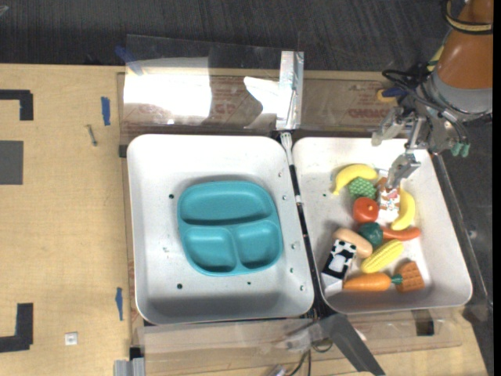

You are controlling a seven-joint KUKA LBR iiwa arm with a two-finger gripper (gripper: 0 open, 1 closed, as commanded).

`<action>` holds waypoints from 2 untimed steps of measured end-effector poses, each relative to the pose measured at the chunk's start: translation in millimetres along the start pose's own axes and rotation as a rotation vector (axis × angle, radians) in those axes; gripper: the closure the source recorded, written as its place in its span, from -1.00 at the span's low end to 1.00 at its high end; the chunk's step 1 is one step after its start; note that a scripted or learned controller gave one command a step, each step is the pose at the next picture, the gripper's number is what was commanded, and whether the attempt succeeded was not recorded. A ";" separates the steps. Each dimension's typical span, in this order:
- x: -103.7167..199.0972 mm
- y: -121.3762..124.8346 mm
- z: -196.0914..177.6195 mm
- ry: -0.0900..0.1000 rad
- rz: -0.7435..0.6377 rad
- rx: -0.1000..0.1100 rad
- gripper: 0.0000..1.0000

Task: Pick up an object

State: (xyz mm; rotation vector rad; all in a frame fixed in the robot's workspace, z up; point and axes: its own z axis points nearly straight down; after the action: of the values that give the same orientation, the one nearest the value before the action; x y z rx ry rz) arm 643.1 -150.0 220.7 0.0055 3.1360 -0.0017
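Observation:
The right bin point(446, 210) holds a heap of toy food. In it lie a yellow banana point(349, 175), a green piece point(362, 186), a red tomato point(365, 208), a second banana point(406, 210), a red chili point(401, 232), a corn cob point(381, 255), a carrot point(365, 283), a tan bun point(354, 241) and a black-and-white block point(338, 259). My gripper point(401, 169) hangs over the bin's back part, just above a small white-and-red toy point(389, 200). The arm's orange band point(468, 61) is at the top right. Nothing visibly sits in the gripper.
The left bin point(149, 178) holds a teal divided plate point(229, 225). A clear sheet point(203, 92) and a metal upright point(290, 88) stand behind the bins. Cardboard point(55, 210) covers the bench on the left.

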 end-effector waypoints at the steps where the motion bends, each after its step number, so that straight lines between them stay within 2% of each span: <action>1: 17.8 -30.4 132.1 -0.004 0.024 0.001 -1.00; 2: 33.8 12.6 133.0 0.001 0.170 -0.002 -1.00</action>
State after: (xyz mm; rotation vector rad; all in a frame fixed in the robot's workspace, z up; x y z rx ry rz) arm 610.1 -137.4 87.5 0.2720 3.1251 0.0024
